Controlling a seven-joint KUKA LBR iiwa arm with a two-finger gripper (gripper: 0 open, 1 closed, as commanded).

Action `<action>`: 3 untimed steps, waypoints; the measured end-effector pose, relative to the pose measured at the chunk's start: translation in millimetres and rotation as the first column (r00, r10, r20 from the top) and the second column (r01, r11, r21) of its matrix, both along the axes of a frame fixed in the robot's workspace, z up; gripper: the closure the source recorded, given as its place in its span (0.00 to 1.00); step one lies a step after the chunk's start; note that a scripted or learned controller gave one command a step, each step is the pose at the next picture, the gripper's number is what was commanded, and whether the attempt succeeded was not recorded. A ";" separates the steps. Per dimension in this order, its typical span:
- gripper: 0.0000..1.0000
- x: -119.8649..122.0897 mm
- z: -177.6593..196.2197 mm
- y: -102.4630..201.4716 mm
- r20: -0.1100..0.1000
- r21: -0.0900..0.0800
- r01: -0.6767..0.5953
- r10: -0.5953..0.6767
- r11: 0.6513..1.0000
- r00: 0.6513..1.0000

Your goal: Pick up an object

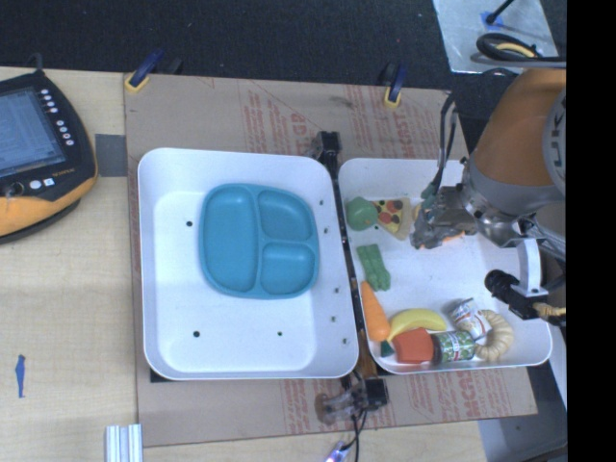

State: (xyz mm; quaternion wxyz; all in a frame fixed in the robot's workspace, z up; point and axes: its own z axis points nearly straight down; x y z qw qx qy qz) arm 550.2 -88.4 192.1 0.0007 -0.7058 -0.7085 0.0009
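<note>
1. Camera view, looking down at a slant: I see the gripper [438, 227] low in the upper part of the right bin [423, 275], with the arm [515, 147] coming in from the right. Whether it is open, closed or gripping I cannot tell.
2. Nearest candidates lie just to its left: a pizza-slice toy [391, 214] and a green round toy [361, 214]. I judge these the likeliest targets.
3. Below them, a green block [373, 266] and a carrot [374, 312] lie with long axes running roughly top to bottom.
4. Along the bin's lower wall sit a banana [423, 320], a red piece [414, 346], a can [460, 345] and a ring-shaped toy [497, 335], close together.
5. The left bin [164, 268] holds a blue divided plate [258, 241].
6. The bins rest on cardboard [241, 114] clamped to the wooden bench [67, 306]; a teach pendant [38, 152] lies far left.
</note>
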 end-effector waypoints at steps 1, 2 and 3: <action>1.00 59.6 -88.2 -19.6 -0.002 -0.001 -0.001 0.001 1.000 1.000; 1.00 99.8 -12.8 -34.0 0.001 0.000 -0.002 0.002 1.000 1.000; 1.00 105.8 -28.8 -14.4 -0.003 0.001 0.000 0.000 1.000 1.000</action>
